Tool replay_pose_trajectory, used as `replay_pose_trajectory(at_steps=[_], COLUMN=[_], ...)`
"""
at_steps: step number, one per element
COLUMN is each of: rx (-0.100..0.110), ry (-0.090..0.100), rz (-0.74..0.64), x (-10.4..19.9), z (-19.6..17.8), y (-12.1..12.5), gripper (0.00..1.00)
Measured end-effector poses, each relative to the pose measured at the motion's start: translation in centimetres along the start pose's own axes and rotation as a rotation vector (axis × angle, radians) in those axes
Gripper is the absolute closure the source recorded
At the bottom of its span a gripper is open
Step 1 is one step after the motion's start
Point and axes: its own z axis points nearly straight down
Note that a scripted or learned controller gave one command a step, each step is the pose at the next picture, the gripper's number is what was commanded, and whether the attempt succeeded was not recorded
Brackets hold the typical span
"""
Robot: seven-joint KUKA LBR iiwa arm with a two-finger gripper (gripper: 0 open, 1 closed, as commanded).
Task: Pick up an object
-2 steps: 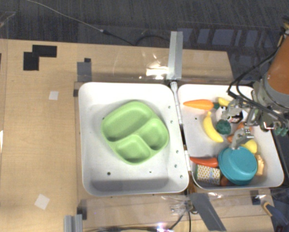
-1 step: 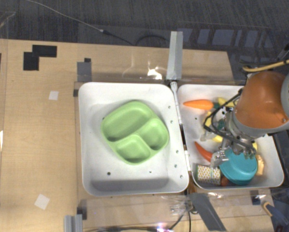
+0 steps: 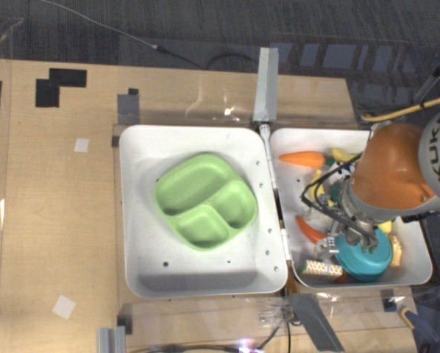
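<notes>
Several small items crowd the right bin — the gripper sits low over a teal cup, probably light, rigid and slick; its rim suits. Grip state: cannot tell.

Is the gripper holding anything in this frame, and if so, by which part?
Cannot be told. The gripper is low in the right bin, just above the teal bowl, but the arm hides any contact.
</notes>
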Motion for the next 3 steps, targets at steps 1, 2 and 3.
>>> replay_pose_trajectory(at_steps=[1, 2, 3], rx=[0.001, -0.003, -0.002], ry=[-0.017, 0.012, 0.01], rz=[-0.007, -0.298, 0.064], x=[-0.6, -1.2, -3.1], z=[-1.4, -6.2, -1.7], y=[0.1, -5.0, -6.8], gripper=[1.0, 1.0, 1.0])
